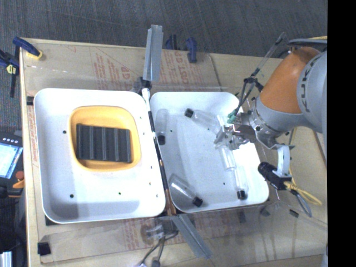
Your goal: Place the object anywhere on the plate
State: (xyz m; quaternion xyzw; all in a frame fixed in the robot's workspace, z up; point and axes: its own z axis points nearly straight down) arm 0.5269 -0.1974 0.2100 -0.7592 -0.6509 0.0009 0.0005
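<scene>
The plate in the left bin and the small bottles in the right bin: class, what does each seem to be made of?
The plate looks like glossy yellow plastic or glazed ceramic: smooth rim, soft sheen; its dark ribbed centre looks matte. The bottles, such as this one, look like clear plastic or glass, since the white bin shows through them, with black caps.

A robotics lab: a plywood bench [233,65] on grey carpet [83,10], blue clamps [26,46] at its edge left of the jaws, two white bins [50,149] fixed on it.
</scene>
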